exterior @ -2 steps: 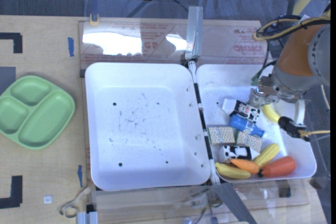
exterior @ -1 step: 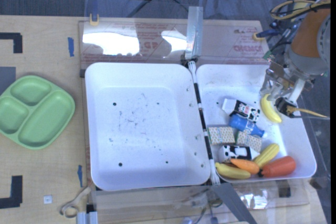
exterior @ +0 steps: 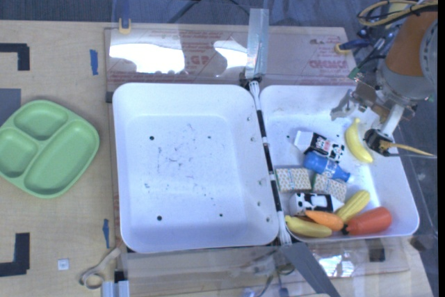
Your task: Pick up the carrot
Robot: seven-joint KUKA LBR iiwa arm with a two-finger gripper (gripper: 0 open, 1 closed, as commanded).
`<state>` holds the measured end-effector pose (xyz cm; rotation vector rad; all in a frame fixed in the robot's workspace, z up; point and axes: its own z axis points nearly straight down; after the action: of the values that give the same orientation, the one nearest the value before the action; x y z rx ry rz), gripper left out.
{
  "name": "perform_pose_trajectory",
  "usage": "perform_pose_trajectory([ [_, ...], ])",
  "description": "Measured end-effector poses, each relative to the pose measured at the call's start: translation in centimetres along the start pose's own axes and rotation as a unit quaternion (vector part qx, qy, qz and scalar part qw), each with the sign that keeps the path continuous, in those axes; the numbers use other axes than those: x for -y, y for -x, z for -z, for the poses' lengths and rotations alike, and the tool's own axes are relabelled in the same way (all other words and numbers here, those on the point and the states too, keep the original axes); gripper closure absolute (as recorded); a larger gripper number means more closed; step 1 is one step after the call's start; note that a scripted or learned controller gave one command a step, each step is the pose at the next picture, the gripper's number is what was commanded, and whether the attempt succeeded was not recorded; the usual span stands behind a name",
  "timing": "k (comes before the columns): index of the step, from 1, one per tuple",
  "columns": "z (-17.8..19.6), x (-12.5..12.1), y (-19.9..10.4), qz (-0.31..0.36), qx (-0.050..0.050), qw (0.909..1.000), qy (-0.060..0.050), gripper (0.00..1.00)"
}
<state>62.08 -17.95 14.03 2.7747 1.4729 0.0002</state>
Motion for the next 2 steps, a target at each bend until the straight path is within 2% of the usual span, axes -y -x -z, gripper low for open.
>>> perform_pose_trajectory([
  [1, -1.6, -2.9, -4.2, 0.120, 0.000, 0.9928, 0.001, 0.00],
  [2, -2.4, 0.3, -8.8, 0.305, -0.001, 0.9525, 0.000, 0.00],
])
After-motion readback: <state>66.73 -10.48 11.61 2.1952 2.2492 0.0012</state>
